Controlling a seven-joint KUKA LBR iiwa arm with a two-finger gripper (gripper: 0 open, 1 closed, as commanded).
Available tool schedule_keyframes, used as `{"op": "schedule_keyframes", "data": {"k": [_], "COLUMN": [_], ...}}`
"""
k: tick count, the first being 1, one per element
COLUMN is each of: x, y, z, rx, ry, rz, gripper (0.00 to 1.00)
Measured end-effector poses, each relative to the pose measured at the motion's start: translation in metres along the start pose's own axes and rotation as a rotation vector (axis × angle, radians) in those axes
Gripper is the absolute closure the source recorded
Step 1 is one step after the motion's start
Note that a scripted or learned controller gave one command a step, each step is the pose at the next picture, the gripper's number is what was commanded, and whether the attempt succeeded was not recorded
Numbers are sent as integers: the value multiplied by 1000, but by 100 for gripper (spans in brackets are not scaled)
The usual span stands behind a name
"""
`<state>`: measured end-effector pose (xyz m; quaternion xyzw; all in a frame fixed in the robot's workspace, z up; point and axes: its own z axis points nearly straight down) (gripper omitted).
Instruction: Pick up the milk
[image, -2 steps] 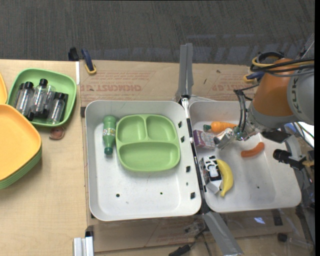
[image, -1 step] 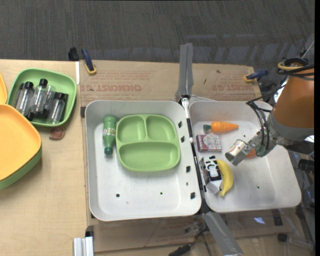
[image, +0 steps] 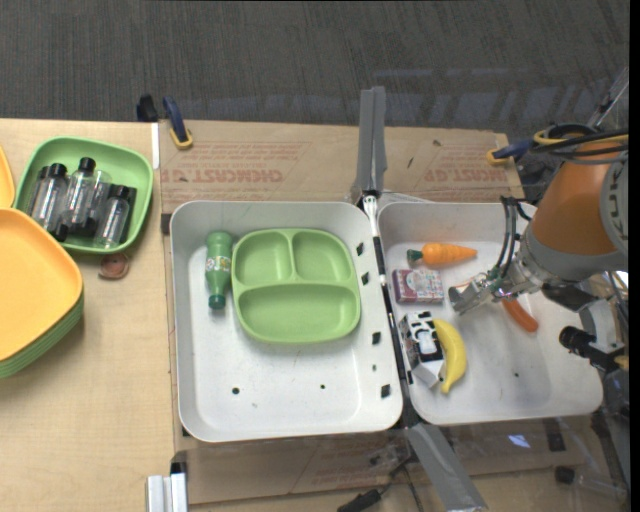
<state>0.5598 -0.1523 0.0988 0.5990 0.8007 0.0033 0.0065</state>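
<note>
The arm is grey with a broad orange band, black cables, and a silvery metal tool.

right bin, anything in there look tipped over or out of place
The milk carton lies flat against the right bin's left wall, with the banana pressed against it. The pink box and carrot also lie flat. Nothing looks spilled or damaged.

We see two white bins on a pale wooden desk. The left one holds a light green sectioned plate and, beside that plate, a green bottle. Right of the plate lie an orange carrot, a pink carton, a yellow banana and a black-and-white milk carton.
</note>
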Motion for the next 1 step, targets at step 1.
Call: {"op": "schedule_keyframes", "data": {"k": [1], "x": [-23], "y": [-20], "z": [-43], "rx": [13], "ry": [6], "rz": [-59], "gripper": [100]}}
